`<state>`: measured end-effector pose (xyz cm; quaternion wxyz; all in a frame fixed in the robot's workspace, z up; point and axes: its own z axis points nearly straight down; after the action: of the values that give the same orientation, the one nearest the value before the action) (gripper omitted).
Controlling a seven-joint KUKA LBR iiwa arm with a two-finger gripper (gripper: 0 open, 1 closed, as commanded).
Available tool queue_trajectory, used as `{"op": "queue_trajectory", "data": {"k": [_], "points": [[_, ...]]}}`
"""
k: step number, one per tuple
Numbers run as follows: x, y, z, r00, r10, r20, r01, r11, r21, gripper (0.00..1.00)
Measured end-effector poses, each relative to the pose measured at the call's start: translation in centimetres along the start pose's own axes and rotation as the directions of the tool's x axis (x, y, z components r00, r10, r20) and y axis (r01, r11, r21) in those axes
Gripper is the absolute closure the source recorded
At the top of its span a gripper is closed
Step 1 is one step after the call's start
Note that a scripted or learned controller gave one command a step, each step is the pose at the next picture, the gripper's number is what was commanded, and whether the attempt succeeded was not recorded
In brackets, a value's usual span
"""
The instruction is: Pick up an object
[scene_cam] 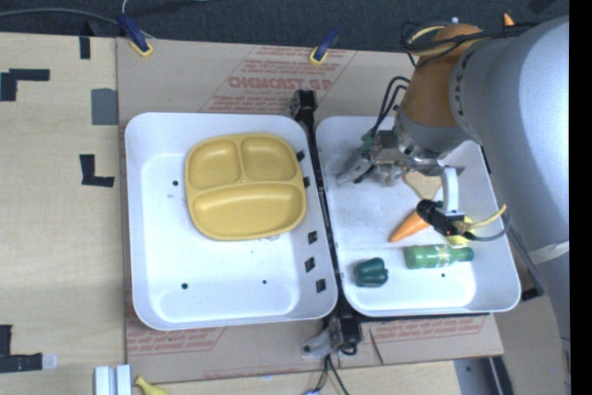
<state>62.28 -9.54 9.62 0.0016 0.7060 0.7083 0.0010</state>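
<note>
Cardboard [277, 83] under 2 white bins [153, 227], wood bench [46, 245].

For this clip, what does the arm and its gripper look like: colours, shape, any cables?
The arm is a thick, rounded grey body with an orange band above the wrist. Below the band sits a grey metal wrist section. Thin black cables loop beside the band, and a yellow wire runs near its top. The gripper is small, of grey metal, with two slim fingers.
</note>
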Motion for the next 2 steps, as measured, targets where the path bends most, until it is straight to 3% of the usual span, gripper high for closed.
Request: {"op": "queue_trajectory", "data": {"k": [1, 2], "points": [[0.06, -0.02, -0.92, 1.000, -0.001, 0.000, 0.001, 1.000, 0.001, 1.00], [0.05, -0.02, -0.92, 1.000, -0.001, 0.000, 0.001, 1.000, 0.001, 0.00]]}}
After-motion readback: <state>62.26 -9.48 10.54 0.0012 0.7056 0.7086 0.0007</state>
